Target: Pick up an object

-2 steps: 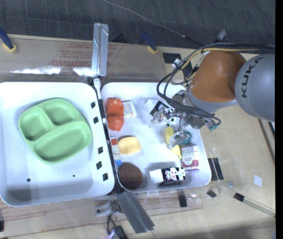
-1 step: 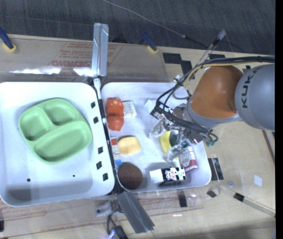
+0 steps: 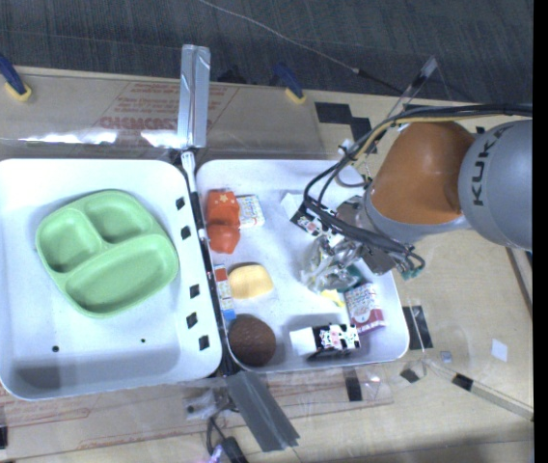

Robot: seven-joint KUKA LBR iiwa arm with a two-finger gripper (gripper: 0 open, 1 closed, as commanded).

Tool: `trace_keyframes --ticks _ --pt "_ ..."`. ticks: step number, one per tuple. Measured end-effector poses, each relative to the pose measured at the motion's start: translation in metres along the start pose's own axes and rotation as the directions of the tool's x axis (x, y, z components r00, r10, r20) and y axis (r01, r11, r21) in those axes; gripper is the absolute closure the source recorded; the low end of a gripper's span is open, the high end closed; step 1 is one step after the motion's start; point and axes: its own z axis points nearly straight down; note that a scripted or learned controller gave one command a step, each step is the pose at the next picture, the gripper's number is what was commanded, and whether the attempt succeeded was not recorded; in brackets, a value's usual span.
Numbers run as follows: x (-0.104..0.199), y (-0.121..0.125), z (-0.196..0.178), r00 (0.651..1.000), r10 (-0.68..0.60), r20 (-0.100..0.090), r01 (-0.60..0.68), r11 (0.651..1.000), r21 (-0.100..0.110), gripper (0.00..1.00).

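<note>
- the gripper [image 3: 332, 263] is low in the right bin [image 3: 274, 177], near its right wall, amid wrappers; i cannot tell its state or whether it has anything.
- candidates lie loose in that bin: orange toy [image 3: 221, 220], yellow block [image 3: 251, 281], brown ball [image 3: 252, 340], cow carton [image 3: 327, 340], packet [image 3: 364, 307].
- the green plate [image 3: 107, 251] fills the left bin [image 3: 9, 355], likely as a drop spot.

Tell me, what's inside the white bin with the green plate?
Inside the left bin lies a green plate with three sections, and nothing sits on it. The bin floor around it looks bare. Whatever might be under the plate is covered, so that cannot be seen.
</note>
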Motion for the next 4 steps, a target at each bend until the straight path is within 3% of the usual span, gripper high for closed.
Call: trace_keyframes --ticks 1,2,3,4 --pt "-0.044 0.050 0.011 0.997 0.074 -0.003 -0.074 0.997 -0.003 1.00" --pt "-0.015 0.078 0.000 0.954 0.300 -0.005 -0.300 0.954 0.000 1.00" --pt "-0.080 0.052 -0.013 0.924 0.382 0.000 -0.382 0.924 0.001 1.00" --pt "-0.083 0.006 -0.140 0.816 0.578 0.008 -0.578 0.816 0.004 1.00"
